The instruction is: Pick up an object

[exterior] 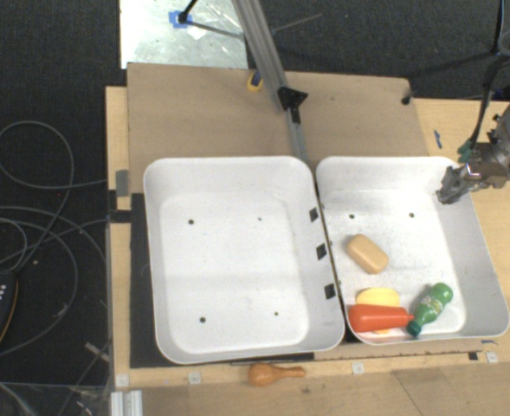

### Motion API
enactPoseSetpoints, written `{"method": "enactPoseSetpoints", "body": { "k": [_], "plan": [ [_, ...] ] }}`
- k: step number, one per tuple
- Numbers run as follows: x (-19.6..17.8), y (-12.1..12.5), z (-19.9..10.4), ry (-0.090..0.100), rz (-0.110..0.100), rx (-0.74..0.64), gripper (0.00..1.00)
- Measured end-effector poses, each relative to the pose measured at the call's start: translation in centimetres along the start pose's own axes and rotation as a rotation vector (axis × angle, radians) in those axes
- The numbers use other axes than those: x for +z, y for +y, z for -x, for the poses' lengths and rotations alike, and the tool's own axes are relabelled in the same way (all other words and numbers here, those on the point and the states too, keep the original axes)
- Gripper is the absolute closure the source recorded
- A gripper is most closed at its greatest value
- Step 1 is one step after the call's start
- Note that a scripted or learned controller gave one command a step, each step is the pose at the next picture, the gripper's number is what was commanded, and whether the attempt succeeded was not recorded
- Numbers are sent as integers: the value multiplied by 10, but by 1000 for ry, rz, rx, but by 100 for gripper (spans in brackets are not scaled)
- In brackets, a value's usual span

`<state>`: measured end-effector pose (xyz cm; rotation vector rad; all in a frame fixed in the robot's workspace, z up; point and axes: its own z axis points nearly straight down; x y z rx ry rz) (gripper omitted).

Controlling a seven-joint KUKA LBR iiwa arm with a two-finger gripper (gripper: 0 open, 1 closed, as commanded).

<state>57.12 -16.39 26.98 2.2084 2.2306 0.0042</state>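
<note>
camera: fixed overhead | slanted down | both bins (237,167) framed whole

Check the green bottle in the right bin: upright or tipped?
Tipped. The green bottle lies on its side on the right bin floor near the front corner, one end beside the orange carrot.

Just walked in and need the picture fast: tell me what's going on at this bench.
The arm's gripper is over the right bin's far right edge, with nothing seen in it. In that bin lie a tan bun-like piece, a yellow item, an orange carrot and a small green bottle.
</note>
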Motion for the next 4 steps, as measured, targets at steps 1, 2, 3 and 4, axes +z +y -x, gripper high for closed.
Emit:
{"method": "enactPoseSetpoints", "body": {
  "k": [1, 2, 3, 4],
  "plan": [
    [8, 4, -51, 2, -3, 0, 100],
    [6, 21, -95, 1, -1, 0, 100],
    [8, 25, -151, 2, -2, -1, 100],
    [21, 46, -206, 2, -2, -1, 100]
  ]
}}
